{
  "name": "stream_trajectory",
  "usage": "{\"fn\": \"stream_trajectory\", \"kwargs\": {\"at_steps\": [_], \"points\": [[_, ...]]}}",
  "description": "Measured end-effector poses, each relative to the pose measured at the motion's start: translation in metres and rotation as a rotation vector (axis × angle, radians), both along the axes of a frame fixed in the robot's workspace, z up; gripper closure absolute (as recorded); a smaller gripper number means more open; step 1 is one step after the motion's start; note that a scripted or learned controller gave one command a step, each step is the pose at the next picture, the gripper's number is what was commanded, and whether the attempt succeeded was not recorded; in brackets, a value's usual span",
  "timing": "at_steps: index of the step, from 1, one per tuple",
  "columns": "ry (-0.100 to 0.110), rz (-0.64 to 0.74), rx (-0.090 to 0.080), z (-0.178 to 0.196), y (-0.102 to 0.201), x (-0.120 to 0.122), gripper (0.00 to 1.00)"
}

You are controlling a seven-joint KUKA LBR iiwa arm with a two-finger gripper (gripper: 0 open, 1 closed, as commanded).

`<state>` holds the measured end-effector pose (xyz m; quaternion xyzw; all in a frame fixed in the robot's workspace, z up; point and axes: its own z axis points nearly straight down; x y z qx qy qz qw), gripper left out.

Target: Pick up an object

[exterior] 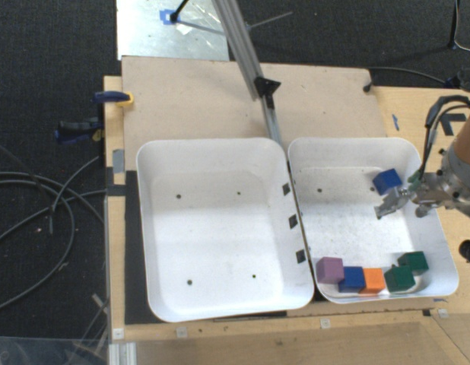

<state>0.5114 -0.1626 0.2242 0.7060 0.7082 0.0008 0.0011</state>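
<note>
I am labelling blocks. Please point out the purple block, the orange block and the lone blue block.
purple block [330, 269], camera view, top face
orange block [373, 280], camera view, top face
lone blue block [387, 180], camera view, top face

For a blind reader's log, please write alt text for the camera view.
The gripper hangs over the right bin beside a blue block, not visibly holding it. Purple, blue, orange and two green blocks crowd that bin's near edge; the left bin sits alongside.

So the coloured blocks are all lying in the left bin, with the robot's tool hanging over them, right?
Not quite: the blocks lie in the right bin, not the left one. The camera view shows a row along its near edge and one blue block farther back, beside the tool.
</note>
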Motion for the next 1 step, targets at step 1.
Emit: {"fn": "stream_trajectory", "kwargs": {"at_steps": [1], "points": [[0.006, -0.003, 0.000, -0.0988, -0.0279, 0.0023, 0.00]]}}
